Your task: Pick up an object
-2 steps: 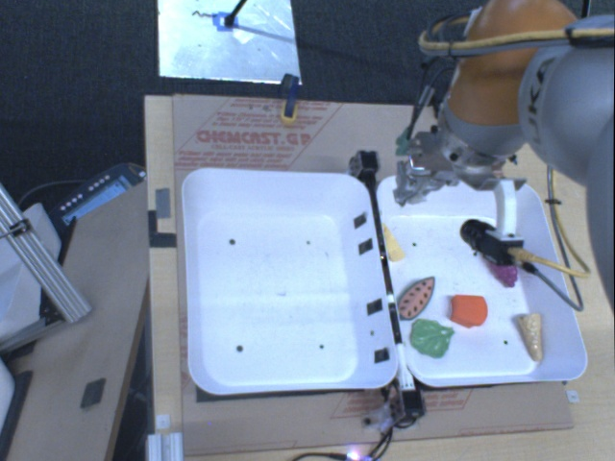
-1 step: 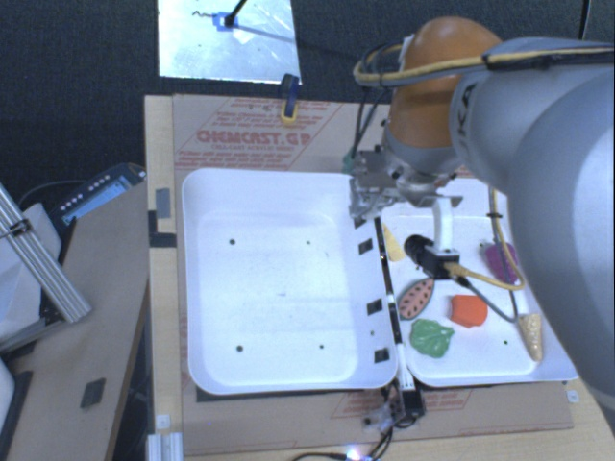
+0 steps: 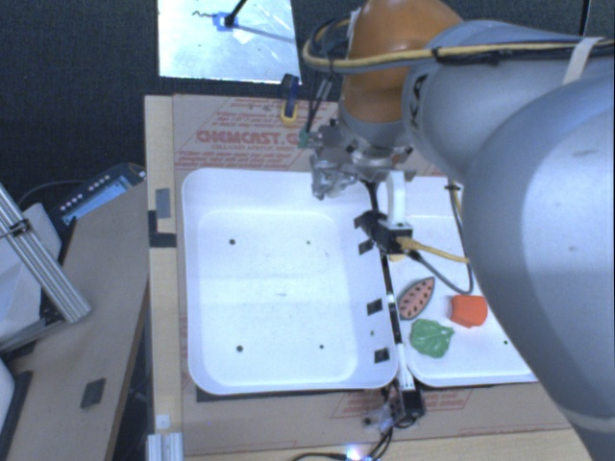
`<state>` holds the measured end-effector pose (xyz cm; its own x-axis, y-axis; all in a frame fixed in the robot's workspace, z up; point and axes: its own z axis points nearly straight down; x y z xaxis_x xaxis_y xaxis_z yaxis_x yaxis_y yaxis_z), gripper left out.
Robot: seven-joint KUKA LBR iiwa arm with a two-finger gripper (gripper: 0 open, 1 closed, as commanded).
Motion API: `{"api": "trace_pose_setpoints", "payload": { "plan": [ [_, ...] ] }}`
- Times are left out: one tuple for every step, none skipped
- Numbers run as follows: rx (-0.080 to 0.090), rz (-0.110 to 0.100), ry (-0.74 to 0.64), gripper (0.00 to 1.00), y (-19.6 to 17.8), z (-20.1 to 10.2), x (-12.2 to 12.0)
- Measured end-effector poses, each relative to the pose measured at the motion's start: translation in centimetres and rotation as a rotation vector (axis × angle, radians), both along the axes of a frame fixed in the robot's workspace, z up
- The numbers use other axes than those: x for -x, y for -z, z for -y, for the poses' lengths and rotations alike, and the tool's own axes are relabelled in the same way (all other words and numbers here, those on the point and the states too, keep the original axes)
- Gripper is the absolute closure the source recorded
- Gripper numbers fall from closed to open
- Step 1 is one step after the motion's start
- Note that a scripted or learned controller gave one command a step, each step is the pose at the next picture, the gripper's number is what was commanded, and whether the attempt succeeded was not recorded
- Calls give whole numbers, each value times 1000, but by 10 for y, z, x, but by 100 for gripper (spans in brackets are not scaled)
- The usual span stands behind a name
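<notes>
Three small objects lie near the front of the right bin (image 3: 485, 371): a reddish-brown speckled oval piece (image 3: 416, 298), an orange block (image 3: 468, 310) and a crumpled green piece (image 3: 431, 337). My gripper (image 3: 329, 181) hangs under the orange wrist band, over the far right corner of the left bin (image 3: 197, 286). It is well behind the three objects and apart from them. Nothing shows in it. The big grey arm hides most of the right bin's far and right side.
A black divider with clips (image 3: 386, 296) runs between the two bins. Both bins rest on a cardboard sheet (image 3: 240, 137). A yellow-and-blue clamp (image 3: 289, 99) stands behind the left bin. A grey device (image 3: 96, 192) and metal rails (image 3: 43, 267) lie off to the left.
</notes>
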<state>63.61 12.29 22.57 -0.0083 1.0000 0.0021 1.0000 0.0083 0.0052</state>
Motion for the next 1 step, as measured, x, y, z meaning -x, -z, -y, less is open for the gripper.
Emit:
{"api": "trace_pose_setpoints", "payload": {
  "plan": [
    [1,-1,2,100,14,-28,-34]
  ]
}}
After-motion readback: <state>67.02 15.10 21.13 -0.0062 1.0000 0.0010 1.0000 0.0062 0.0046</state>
